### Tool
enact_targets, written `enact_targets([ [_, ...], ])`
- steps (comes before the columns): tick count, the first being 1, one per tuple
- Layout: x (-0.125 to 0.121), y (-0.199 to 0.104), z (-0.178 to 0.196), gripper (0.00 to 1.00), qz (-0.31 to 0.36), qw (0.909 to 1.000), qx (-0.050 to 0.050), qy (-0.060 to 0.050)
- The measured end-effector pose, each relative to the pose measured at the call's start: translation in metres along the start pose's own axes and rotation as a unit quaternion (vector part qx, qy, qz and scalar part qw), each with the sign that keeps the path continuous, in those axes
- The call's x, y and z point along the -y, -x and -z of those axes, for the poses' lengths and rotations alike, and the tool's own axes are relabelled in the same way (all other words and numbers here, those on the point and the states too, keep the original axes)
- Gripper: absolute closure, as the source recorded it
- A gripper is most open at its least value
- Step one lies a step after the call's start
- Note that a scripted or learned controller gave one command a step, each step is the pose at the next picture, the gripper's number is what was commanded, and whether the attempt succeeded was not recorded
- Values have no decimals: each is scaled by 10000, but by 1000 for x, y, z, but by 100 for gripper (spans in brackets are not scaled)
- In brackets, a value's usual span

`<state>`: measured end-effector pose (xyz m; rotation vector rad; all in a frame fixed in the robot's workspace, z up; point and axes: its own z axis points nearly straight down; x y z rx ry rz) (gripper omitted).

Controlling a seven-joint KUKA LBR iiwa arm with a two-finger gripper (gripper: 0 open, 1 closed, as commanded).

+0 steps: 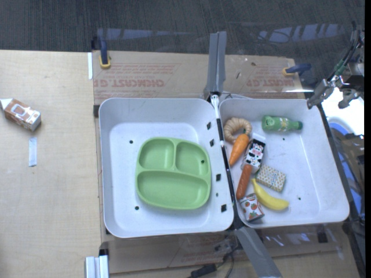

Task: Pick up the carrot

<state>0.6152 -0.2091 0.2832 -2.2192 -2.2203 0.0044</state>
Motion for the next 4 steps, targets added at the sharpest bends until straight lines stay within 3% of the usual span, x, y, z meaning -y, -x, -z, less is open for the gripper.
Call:
enact_targets([
  [1,-26,-75,-112,0,-133,9999,1,2],
  [2,-44,-141,-75,0,-212,9998,3,8],
  [3,-33,-98,-67,0,1396,9902,5,9],
  [4,-44,-145,-93,0,651,9979,2,1],
])
